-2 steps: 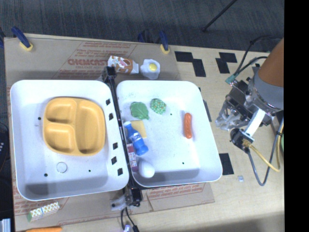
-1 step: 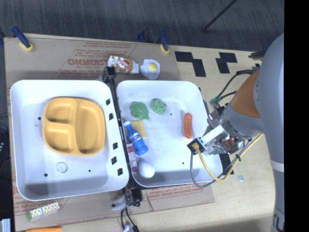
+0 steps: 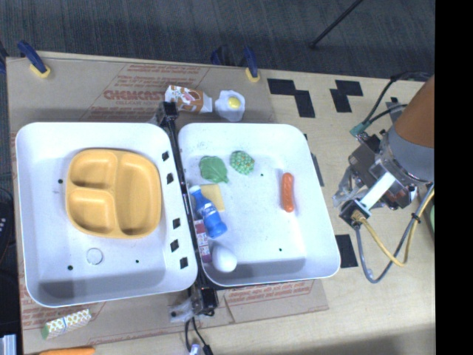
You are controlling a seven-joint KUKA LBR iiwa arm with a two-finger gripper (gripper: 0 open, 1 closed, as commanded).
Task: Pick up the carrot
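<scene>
Left of the jaws (image 3: 356, 211), well apart, lies the carrot (image 3: 287, 191).

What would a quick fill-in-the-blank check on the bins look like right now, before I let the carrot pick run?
1. The carrot lies in the ____ bin of the camera view.
2. The yellow divided tray sits in the ____ bin.
3. The gripper is outside the bins, to the ____ of the carrot in the view.
4. The blue bottle lies near the right bin's ____ wall.

Missing words: right; left; right; left
</scene>
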